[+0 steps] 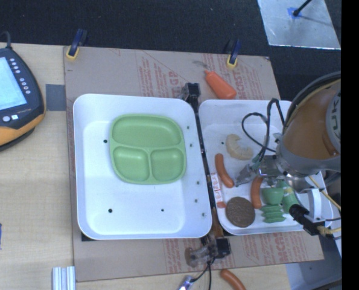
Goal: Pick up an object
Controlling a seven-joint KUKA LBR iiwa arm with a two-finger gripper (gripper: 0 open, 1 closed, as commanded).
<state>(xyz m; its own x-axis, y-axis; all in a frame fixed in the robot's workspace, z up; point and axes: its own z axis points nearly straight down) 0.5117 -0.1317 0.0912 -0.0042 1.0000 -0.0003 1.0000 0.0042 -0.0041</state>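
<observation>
Pale wood tabletop (28,192), brown cardboard sheet (143,71) held by blue and yellow clamps (75,43), dark carpeted floor (137,11) beyond, pale floor patch (294,14), orange-rimmed control pendant (10,101) at left

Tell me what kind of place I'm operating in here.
Most likely a robotics lab bench, not a kitchen: two white bins clamped to cardboard, toy food such as a plastic carrot, and a teach pendant at the bench's left edge.
</observation>
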